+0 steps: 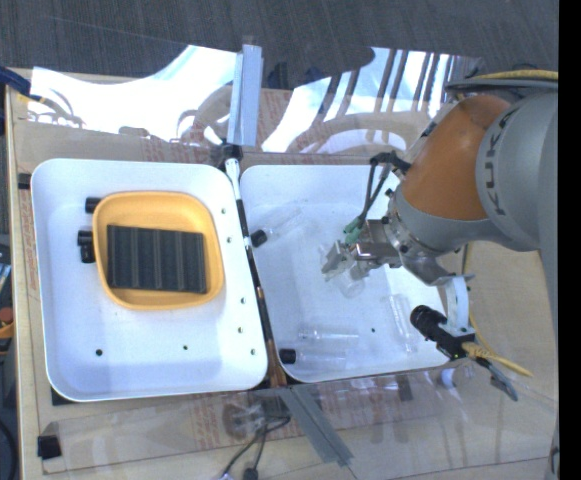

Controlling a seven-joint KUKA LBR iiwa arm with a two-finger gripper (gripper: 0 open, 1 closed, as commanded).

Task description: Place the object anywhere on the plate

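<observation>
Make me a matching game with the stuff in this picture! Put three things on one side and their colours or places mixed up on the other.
Things:
1. plate
2. band on the arm
3. gripper

Colours or places:
A. orange, above the wrist
B. over the right bin
C. yellow with a dark middle, in the left bin

Pairs: 1-C, 2-A, 3-B
</observation>
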